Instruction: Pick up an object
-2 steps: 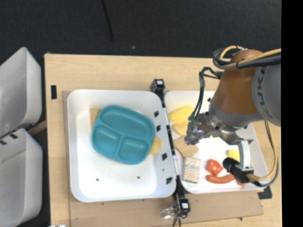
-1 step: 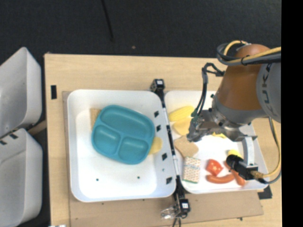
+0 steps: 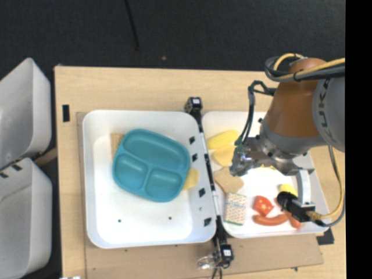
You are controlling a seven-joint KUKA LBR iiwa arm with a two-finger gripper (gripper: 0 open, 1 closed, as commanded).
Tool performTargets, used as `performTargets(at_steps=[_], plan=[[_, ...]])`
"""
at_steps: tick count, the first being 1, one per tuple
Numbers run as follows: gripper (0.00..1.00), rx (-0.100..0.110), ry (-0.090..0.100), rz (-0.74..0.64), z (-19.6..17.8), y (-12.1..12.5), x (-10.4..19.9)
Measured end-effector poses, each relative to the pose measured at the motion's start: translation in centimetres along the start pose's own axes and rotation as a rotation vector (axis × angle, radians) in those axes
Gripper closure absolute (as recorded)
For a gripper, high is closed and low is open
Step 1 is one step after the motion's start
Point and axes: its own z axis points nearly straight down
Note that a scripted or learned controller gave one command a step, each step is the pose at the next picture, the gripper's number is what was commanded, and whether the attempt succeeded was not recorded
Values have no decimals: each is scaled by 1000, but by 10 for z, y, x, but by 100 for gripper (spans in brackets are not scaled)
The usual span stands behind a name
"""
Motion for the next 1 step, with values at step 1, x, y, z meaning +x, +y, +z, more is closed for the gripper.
performTargets(at_steps=[1], plan=[[100, -5, 1, -5, -15, -4, 1]])
